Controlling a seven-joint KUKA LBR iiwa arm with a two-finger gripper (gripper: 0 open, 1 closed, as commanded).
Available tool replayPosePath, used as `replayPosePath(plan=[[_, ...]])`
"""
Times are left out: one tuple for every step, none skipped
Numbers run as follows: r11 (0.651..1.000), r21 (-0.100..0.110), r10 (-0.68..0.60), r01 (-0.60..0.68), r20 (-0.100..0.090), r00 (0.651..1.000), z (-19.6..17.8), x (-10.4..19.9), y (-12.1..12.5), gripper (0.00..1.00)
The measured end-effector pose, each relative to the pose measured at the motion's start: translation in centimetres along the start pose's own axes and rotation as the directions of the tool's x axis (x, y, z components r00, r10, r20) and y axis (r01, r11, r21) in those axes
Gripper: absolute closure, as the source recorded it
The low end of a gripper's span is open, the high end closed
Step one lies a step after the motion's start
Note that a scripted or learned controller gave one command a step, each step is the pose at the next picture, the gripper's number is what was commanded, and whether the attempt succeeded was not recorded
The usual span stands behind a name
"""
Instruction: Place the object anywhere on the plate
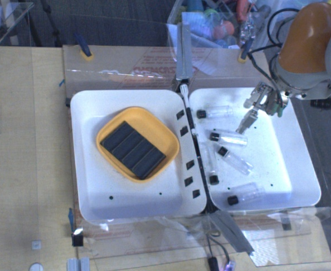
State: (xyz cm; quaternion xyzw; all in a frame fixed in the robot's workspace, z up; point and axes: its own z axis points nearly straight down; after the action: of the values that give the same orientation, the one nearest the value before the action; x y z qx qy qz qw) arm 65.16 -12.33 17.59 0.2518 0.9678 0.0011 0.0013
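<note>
A yellow square plate (138, 143) lies in the left bin (86, 202) with a dark ridged slab (132, 147) on it. Several clear vials with black caps lie in the right bin (295, 174): one at the back left (216, 112), one in the middle (230, 139), one just below it (237, 161), one by the divider (211, 169) and one at the front (246, 193). My gripper (259, 116) hangs over the back of the right bin, open, with nothing between its fingers. Its lower fingertip is just right of the middle vial.
A raised divider (190, 151) with black tabs separates the two bins. A clear box of coloured items (227, 10) stands behind the bins. Cables (272, 33) loop beside the orange band of the arm (306, 38) at the upper right.
</note>
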Motion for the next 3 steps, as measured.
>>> replayPosePath(plan=[[1.0, -0.005, 0.003, -0.003, 0.006, 1.0, -1.1, -0.1, 0.1, 1.0], [0.994, 0.0, -0.112, 0.112, 0.0, 0.994, -0.1, 0.5, 0.5, 1.0], [0.955, 0.0, -0.296, 0.296, 0.0, 0.955, -1.0, 1.9, 2.6, 1.0]])
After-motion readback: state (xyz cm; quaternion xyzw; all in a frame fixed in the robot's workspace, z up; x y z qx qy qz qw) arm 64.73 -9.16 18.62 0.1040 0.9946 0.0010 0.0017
